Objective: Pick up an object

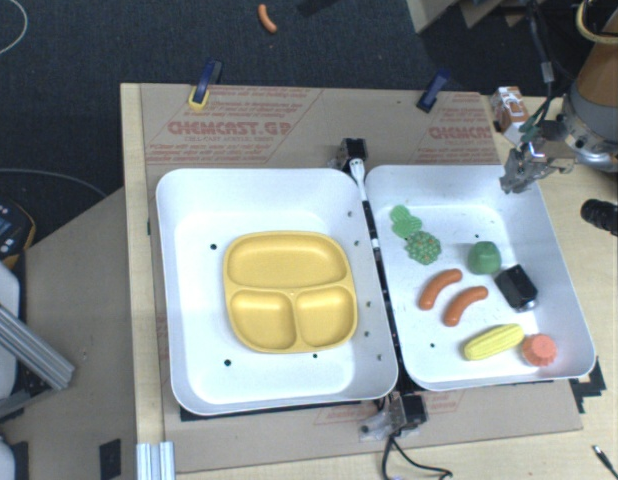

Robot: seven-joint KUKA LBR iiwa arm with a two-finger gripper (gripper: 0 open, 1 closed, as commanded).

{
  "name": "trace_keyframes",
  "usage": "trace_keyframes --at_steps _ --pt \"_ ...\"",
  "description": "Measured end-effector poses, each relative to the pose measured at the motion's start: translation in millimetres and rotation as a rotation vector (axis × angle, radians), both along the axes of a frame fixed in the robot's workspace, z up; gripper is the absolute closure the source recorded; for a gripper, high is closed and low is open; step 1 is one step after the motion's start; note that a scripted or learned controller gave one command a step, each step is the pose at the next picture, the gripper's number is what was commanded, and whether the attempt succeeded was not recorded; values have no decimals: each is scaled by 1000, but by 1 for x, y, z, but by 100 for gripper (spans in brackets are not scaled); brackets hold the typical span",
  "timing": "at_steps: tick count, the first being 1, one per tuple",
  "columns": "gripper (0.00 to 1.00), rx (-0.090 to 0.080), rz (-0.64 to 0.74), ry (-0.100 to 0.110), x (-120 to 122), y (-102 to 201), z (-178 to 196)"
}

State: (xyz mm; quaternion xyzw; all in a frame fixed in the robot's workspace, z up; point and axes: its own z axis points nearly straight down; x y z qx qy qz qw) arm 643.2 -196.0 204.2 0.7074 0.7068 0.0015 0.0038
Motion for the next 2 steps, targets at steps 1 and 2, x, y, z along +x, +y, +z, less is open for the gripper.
trace_keyframes --at_steps 1,2 --pt "100 1 1 1 1 0 23" --pt "100 5 5 9 -2 45 20"
